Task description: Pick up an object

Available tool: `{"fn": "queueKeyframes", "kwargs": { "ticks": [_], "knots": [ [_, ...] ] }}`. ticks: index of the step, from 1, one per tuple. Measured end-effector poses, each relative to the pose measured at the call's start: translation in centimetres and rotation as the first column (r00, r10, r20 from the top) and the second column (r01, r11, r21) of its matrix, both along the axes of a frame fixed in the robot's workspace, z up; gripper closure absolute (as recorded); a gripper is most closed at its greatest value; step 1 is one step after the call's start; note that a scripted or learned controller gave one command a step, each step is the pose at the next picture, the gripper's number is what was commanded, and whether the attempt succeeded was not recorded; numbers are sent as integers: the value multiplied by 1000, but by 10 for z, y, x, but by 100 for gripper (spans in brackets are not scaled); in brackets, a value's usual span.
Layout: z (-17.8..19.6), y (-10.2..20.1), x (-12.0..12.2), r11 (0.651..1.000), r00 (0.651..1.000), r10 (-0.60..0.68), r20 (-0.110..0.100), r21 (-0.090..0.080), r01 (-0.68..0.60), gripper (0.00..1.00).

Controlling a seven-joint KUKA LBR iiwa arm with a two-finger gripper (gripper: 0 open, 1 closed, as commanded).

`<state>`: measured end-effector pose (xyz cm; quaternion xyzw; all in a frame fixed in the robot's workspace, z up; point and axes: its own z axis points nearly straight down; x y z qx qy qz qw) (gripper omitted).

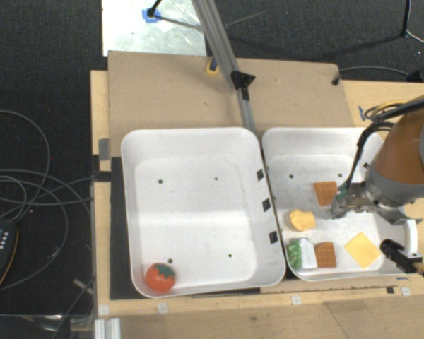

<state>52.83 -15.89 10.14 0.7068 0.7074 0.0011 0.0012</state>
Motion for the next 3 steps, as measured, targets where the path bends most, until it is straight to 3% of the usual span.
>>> {"fn": "queueKeyframes", "kwargs": {
  "ticks": [3],
  "knots": [
    [158,9,3,1000,1000,5,4,-2,-5,100]
  ]
}}
